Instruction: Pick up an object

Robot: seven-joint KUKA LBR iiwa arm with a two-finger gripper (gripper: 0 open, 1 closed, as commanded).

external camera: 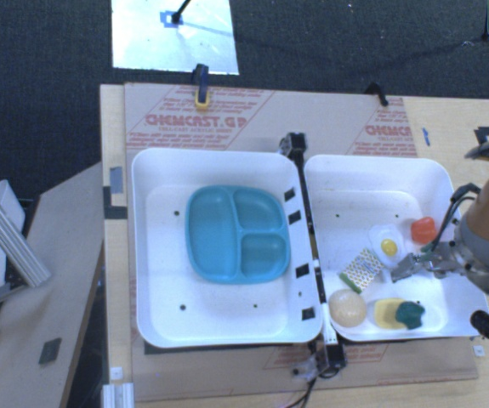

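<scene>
In the right bin (355,177): gripper (407,268) low over the floor, coming in from the right; fingers too blurry to tell if open or shut. Just left of gripper, a fried egg toy (386,245). Above gripper, an orange thing (423,228). Below it, a green thing (410,314) on a yellow one (386,313). Further left, a round tan ball (347,308) and a checked packet (362,269). Far left, 1 blue tray (235,233) in the left bin (155,228).
</scene>
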